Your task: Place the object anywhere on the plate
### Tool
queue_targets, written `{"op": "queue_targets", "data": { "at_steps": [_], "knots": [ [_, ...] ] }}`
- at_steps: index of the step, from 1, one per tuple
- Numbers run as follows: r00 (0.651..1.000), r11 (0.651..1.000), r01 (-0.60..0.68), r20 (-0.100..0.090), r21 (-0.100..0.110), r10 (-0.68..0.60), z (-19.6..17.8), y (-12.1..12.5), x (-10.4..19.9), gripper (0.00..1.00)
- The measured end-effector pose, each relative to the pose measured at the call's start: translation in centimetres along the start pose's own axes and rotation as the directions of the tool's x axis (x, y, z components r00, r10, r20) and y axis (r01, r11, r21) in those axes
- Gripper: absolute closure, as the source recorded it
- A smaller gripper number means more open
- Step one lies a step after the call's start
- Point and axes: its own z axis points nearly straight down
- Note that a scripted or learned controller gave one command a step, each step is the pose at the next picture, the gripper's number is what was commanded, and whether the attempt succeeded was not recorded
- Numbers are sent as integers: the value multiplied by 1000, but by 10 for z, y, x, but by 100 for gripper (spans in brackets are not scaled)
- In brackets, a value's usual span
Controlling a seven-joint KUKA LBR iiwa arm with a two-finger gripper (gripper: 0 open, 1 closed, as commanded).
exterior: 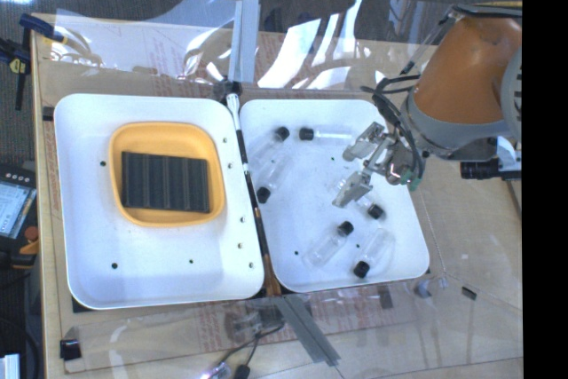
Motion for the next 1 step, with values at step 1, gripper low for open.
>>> {"op": "queue_targets", "data": {
  "at_steps": [1],
  "knots": [
    [1000, 1000, 0, 0, 0, 0, 0, 0, 0, 0]
  ]
}}
